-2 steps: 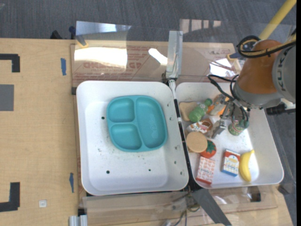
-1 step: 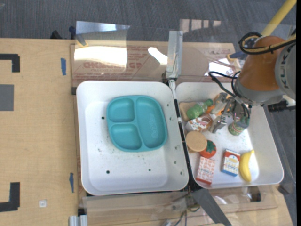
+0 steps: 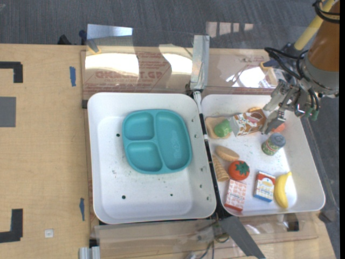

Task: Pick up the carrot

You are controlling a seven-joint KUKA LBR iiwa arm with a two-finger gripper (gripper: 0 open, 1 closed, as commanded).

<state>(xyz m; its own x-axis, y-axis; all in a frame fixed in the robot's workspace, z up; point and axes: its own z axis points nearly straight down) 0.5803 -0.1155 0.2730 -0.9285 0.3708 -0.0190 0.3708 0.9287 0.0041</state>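
The carrot (image 3: 278, 126) shows as a small orange piece in the right bin (image 3: 310, 166), between the printed carton (image 3: 249, 122) and the grey can (image 3: 273, 144). Most of it is hidden under my gripper (image 3: 274, 122), which hangs over the bin's back right part, right at the carrot. I cannot tell whether it touches the carrot or holds it. The grey arm with its orange band (image 3: 326, 50) reaches in from the upper right.
The right bin also holds a green vegetable (image 3: 221, 127), a bread roll (image 3: 226, 154), a tomato (image 3: 239, 169), a red box (image 3: 235, 193), a small box (image 3: 264, 186) and a banana (image 3: 282, 189). A teal divided plate (image 3: 157, 140) lies in the left bin (image 3: 108, 188).
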